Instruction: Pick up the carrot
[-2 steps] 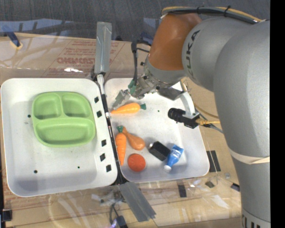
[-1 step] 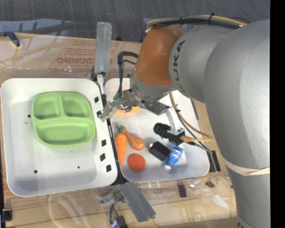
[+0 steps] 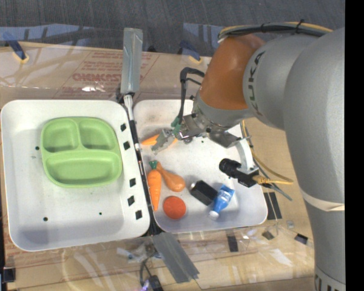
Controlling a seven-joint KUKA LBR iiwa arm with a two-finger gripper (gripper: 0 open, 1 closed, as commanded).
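Lying along the left wall of the right white bin (image 3: 255, 214) is the long orange carrot (image 3: 154, 188), green top upward. We are seeing the gripper (image 3: 170, 136) above it, jaws unreadable, and we are advising descending squarely across its middle.

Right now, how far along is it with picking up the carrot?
Done: the tool is down in the right bin, near its upper left corner beside a small orange piece. In hand: nothing visibly between its fingers. Left: the carrot lies flat by the divider, below the tool and apart from it, so grasp and lift remain.
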